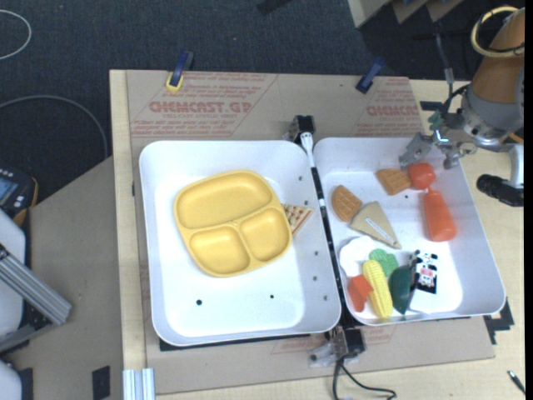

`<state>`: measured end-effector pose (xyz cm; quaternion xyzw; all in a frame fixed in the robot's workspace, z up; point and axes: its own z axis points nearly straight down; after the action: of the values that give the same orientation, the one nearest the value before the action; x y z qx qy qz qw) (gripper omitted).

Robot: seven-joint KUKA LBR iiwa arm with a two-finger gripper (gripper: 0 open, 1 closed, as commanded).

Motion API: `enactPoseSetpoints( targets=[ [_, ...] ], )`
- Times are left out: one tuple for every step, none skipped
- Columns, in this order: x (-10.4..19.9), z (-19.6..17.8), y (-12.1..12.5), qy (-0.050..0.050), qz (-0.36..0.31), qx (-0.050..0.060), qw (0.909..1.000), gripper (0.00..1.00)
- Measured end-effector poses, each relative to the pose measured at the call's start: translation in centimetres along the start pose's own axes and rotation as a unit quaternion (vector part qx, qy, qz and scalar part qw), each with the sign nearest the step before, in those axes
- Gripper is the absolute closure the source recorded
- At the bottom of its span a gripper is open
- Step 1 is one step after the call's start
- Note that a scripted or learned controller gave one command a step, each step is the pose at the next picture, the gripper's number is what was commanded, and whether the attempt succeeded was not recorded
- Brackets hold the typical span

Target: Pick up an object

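Observation:
The right white bin (479, 248) holds several toy foods. A red tomato (422, 175) lies at its far side beside a tan cracker (391, 180). An orange-red carrot (438, 214), a brown bread roll (345, 202) and a pale cheese wedge (376, 221) lie nearer the middle. At the front are a yellow corn cob (377, 286), a dark green pepper (400, 283) and a cow-print carton (426, 272). My gripper (431, 155) hangs open at the bin's far edge, just above and behind the tomato, with nothing between its fingers.
The left bin (158, 223) holds a yellow divided plate (231, 222) and a waffle piece (297, 216) at its right rim. The arm (497, 82) comes in over the bench's far right corner. Clamps sit on the board's far edge.

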<state>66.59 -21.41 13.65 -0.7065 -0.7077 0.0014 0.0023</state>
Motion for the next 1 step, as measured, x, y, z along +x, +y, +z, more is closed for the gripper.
enactPoseSetpoints(
  targets=[
    [0.28, 4.72, 0.25, 0.003, 0.000, -0.002, 1.0000, 0.00]
  ],
)
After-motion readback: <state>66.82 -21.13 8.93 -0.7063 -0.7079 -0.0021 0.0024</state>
